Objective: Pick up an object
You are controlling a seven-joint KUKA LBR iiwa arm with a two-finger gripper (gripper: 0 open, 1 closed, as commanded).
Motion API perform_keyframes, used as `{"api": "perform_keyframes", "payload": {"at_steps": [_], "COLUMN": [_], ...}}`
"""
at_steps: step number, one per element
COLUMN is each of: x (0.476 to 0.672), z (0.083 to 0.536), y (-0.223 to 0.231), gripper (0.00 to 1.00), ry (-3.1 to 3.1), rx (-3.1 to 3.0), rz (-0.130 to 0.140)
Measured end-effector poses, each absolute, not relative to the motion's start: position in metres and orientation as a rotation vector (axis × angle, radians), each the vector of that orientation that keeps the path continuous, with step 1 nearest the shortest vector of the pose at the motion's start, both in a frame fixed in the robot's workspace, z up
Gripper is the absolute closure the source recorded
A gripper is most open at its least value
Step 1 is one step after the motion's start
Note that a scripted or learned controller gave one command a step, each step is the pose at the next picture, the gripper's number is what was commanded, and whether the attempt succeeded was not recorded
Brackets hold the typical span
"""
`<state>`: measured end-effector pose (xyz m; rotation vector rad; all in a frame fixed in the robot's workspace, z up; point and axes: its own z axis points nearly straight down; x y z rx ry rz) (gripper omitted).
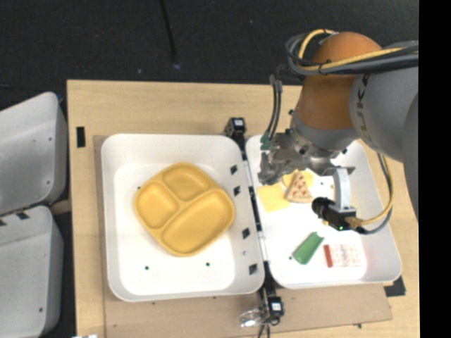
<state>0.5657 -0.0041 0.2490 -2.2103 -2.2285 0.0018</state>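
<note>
The gripper [276, 169] hung over the right bin [373, 255], by the pizza toy [299, 186] and yellow piece [272, 198]; its finger state could not be told.

Gripper [276, 166] fingers: state unreadable.
Flat yellow cheese-like square [273, 198]: top edge under gripper.
Right white bin [384, 259]: upper part behind arm.

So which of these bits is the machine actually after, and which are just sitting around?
Part of the job, all in the right bin:
gripper
yellow cheese slice
pizza slice toy
green block
red and white packet

Just lying about:
yellow divided plate, in the left bin
</note>
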Motion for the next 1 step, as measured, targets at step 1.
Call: {"api": "perform_keyframes", "payload": {"at_steps": [1], "x": [0.5543], "z": [0.2338], "y": [0.0501], "gripper": [1.0], "ry": [-2.227], "rx": [-2.21], "rz": [0.005]}}
